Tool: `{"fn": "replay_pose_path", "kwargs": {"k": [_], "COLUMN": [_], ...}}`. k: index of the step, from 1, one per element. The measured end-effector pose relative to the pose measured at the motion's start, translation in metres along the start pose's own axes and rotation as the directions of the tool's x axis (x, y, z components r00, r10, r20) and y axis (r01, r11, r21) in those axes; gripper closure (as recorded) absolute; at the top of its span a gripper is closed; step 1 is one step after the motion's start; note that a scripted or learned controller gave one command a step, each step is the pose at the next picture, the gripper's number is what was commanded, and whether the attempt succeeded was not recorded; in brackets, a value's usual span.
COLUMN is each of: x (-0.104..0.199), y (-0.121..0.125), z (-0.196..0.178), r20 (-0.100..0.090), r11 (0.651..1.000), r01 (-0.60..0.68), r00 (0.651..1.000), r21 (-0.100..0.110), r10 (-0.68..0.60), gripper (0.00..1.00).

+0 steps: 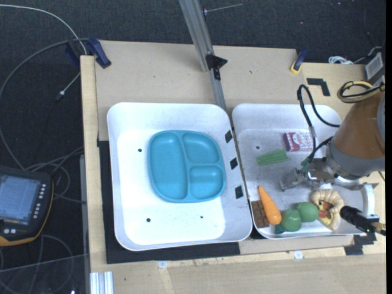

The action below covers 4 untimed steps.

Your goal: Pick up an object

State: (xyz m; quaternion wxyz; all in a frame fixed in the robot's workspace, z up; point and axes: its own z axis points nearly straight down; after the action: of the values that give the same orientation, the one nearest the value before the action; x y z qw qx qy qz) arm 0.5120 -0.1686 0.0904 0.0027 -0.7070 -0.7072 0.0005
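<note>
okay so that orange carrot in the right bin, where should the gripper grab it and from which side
Grip the carrot across its thicker lower half, coming straight down from above. It lies flat and slanted, its narrow tip toward the bin's middle. Close the fingers across its width; the brown block crowds its left side and the green ball its lower right, so room is tight.

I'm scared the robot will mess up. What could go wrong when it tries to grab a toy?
The toys are bunched in the right bin's near corner: the carrot, green ball and yellow-white toy lie close together, so the gripper might bump one while reaching for another. The round ball could roll away. The gripper hangs over bare bin floor, so closing there would likely catch nothing.
</note>
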Motion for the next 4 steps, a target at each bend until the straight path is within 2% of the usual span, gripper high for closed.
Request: {"fn": "replay_pose_path", "kwargs": {"k": [1, 2, 3, 4], "x": [0.000, -0.007, -0.006, -0.010], "y": [0.001, -0.005, -0.003, -0.006], "z": [-0.013, -0.062, -0.126, -0.171], "r20": [0.002, 0.005, 0.006, 0.006], "r11": [1.000, 1.000, 1.000, 1.000], "r01": [0.000, -0.001, 0.002, 0.001], "r00": [1.000, 1.000, 1.000, 1.000], "r21": [-0.006, -0.009, -0.013, -0.012], "r10": [0.000, 0.001, -0.002, -0.001], "gripper": [1.00, 1.00, 1.00, 1.00]}}
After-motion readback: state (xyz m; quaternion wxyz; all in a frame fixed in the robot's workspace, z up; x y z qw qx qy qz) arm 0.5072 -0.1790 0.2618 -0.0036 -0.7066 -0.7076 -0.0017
